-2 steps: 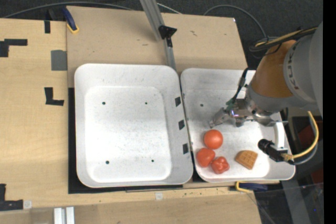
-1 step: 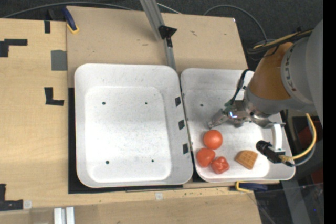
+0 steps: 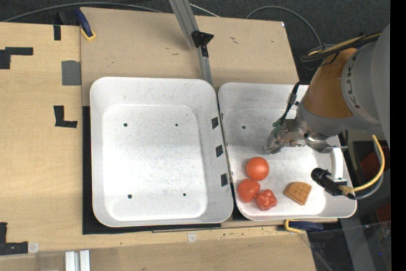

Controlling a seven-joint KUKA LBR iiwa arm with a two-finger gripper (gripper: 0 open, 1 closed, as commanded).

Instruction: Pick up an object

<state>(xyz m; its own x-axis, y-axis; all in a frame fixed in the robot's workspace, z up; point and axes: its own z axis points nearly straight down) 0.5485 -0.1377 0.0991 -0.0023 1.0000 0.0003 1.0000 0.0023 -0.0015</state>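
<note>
The arm (image 3: 346, 95) is reaching in from the right over the right bin (image 3: 254, 98), with the gripper (image 3: 279, 139) hanging low above the middle of that bin's floor. Can't tell how far it is open, since the view is too small and dark there; nothing is showing in it.

A round red tomato (image 3: 257, 168) is lying just near and slightly left of the gripper, close but apart from it. A second red tomato (image 3: 247, 189) is sitting just nearer, touching or almost touching the first. A small red pepper (image 3: 266, 200) is lying right beside that one, at the bin's near edge. A tan cracker (image 3: 297, 192) is sitting to the right of the pepper, nearer than the gripper and well clear of it.

The left bin (image 3: 101, 98) is sitting right alongside, its rim touching the right bin. A grey metal bar (image 3: 181, 3) is slanting in from the far side toward the seam between the bins.
</note>
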